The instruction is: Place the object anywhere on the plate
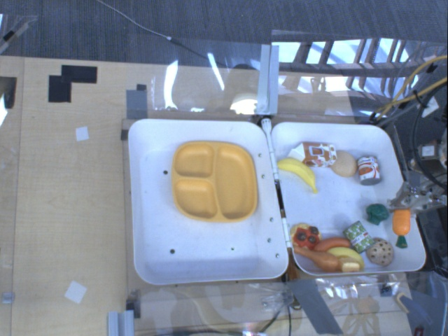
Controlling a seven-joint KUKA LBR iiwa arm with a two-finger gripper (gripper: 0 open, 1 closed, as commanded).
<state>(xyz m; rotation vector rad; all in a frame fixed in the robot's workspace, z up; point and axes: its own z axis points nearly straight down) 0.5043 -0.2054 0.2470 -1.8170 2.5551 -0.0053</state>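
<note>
Camera view looks down on a light wooden table (63,208) bearing two shallow white bins side by side. The left bin (150,257) holds a yellow plate (213,180) with three compartments, lying a little toward that bin's far edge with bare white floor all round it.

The right bin (334,144) is crowded. A banana (299,173) lies against its left wall, next to an orange-and-white packet (319,153), a pale round piece (344,164) and a small can (368,169) along the far side. Near the right wall sit a dark green piece (377,213) and an orange carrot-like piece (401,222). Along the near edge lie a red piece (304,236), a sausage-like piece (322,259), a second yellow piece (346,253), a green-and-white box (358,236) and a brown speckled ball (381,252), packed close and partly overlapping.

The claw (418,199) shows as a small metal shape at the right bin's right wall, just above the carrot-like piece; it is too small and cluttered to tell whether it is spread or pressed together, and nothing is clearly between its tips. Cables and dark hardware crowd the table's right edge behind it. Glare on clear panels blurs the far edge of both bins. Which piece is the task's object cannot be told; all the loose pieces lie in the right bin, well apart from the plate.
</note>
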